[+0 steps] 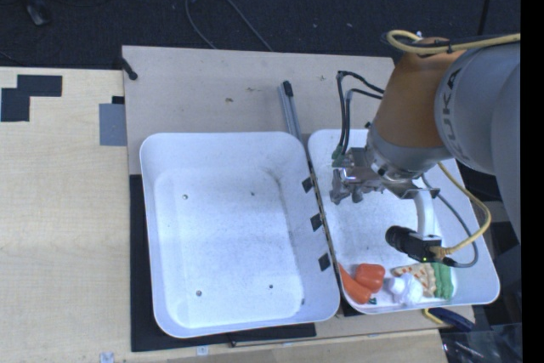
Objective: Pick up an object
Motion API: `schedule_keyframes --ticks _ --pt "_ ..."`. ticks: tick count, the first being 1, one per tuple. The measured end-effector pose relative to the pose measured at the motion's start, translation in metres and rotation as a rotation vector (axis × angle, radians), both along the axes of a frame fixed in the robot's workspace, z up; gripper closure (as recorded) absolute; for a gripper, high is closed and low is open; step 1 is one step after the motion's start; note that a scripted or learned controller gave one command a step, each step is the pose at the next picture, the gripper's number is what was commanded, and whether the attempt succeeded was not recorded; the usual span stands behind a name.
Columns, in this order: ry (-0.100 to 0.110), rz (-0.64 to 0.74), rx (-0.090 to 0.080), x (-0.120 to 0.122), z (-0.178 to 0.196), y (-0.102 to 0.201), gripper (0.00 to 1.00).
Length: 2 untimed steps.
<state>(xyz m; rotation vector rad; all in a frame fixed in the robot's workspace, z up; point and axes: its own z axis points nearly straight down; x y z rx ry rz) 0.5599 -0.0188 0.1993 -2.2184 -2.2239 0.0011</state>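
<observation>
Objects cluster in the right bin's [476,289] near corner, well apart from your gripper [347,187]; the orange piece [367,276] looks light, rounded and slippery, so grasp across its middle.

No whole word, number or sign can be read. Pale letters are seen on the grey arm [476,106] at its right, but they are cut off and illegible.
</observation>
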Motion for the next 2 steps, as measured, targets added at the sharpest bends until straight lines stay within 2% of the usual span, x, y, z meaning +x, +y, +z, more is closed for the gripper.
schedule_keyframes --ticks 2 --pt "-0.001 0.000 0.000 0.036 0.006 0.094 1.00"
